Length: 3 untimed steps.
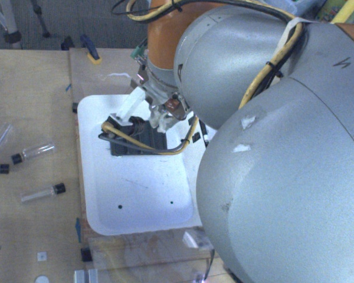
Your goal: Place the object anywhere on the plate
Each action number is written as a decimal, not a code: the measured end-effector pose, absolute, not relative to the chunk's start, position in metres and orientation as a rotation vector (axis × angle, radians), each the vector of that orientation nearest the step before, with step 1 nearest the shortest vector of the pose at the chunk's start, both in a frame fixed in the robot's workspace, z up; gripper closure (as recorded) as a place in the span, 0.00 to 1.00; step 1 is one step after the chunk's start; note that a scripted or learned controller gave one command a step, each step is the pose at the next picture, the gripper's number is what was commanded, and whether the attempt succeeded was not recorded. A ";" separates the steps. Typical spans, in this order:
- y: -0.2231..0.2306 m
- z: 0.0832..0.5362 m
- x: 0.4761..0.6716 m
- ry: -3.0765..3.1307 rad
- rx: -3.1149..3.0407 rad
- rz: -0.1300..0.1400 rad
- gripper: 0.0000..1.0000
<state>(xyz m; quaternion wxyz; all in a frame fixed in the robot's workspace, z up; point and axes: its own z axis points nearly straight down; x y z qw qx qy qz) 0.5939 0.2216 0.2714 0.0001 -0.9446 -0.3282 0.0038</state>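
- Locating the object to be placed is not possible from the camera view: the wrist and its fittings cover the far part of the white bin, and whatever lies beneath them is hidden.
- The gripper hangs low over that far part of the bin, near its far right corner; whether it is open, closed or holding anything cannot be told.
- The bin floor nearer the camera lies bare except for two small dark specks, well apart, one towards the left and one towards the right.
- The arm, grey and bulky, reaches in from the right and overlaps the bin's right rim; its orange band sits just above the wrist.
- The wooden bench extends to the left of the bin.
- Several clear vials with black caps lie on the bench, well apart from the bin: one vial level with the bin's middle, another nearer the camera, and more at the left edge.
- A blue clip rests on the bench beyond the bin's far left corner.
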 end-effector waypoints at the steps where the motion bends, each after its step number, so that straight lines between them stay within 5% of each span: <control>1: 0.214 0.352 0.620 -0.501 -3.102 -0.006 1.00; 2: 0.223 0.303 0.568 -0.309 -3.127 0.000 1.00; 3: 0.224 0.154 0.567 -0.327 -3.126 0.006 1.00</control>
